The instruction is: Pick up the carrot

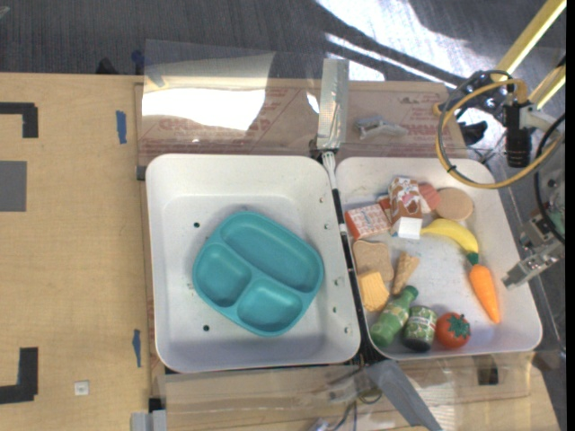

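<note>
Step in hand, my read: approach, no grasp yet. The orange plastic carrot with a green stub top (483, 291) lies flat on the floor of the right shallow white bin (526, 335), near its right wall, tip pointing toward the near-right corner, green end up toward the yellow plastic banana (454, 235), which sits just above-left of it. Nothing touching the carrot that I can see; there is a bare patch of bin floor to its left.

The metal two-finger gripper (530, 266) is at the frame's right edge, just right of the carrot and over the bin wall. It's partly cut off, so can't tell whether the jaws are apart or closed. Nothing visible between them.

Red plastic tomato (453, 329) sits below-left of the carrot's tip, close but apart.

Next move needs: shift left over the carrot's middle, align the jaws across its narrow axis, descend, and stay clear of banana and bin wall.
</note>
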Controlling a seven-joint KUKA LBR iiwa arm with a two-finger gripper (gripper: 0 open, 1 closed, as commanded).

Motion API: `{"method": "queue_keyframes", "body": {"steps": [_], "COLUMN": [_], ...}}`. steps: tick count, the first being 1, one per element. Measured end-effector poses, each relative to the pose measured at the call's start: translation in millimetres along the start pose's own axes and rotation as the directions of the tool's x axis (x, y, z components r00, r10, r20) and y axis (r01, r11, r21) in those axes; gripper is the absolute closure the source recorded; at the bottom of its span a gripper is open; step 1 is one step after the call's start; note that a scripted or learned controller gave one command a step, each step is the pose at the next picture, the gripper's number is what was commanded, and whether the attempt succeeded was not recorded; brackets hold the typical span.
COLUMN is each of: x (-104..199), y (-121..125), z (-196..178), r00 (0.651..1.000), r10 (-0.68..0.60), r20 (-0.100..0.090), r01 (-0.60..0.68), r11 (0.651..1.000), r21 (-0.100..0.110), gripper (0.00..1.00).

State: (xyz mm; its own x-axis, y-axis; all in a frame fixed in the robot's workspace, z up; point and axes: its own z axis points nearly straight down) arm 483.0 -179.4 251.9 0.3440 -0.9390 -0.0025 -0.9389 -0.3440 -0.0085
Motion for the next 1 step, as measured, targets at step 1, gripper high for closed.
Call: {"method": "queue_keyframes", "body": {"steps": [1], "x": [-1.2], "y": [-2.5], "z": [-9.7], "r00": [1.0], "r10": [0.001], "r20": [0.001], "r01": [-0.001], "r11": [1.0], "r21": [0.005], "gripper": [1.0]}}
